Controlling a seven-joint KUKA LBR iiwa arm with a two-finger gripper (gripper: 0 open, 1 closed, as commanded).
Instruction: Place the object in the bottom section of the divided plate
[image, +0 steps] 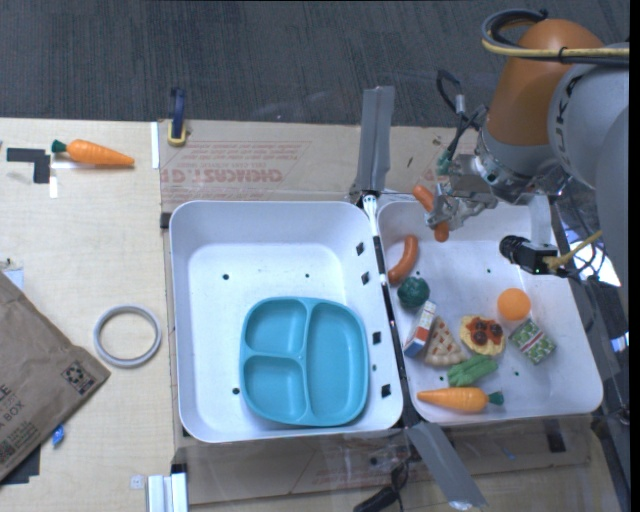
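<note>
I see my gripper (441, 222) at the right bin's (575, 385) far corner, clenched on a small orange piece (441, 233) (identity unclear). The plate (305, 360) lies well off in the left bin (205, 300), toward the camera.

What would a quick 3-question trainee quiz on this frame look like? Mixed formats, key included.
1. True or false: the blue divided plate sits in the right bin.
2. Which item lies nearest the right bin's front edge? A) toy carrot B) orange ball C) sausage
3. Fill in: the gripper is above the right bin's ____ corner.

Key: 1 false, it is in the left bin; 2 A; 3 back-left.
</note>
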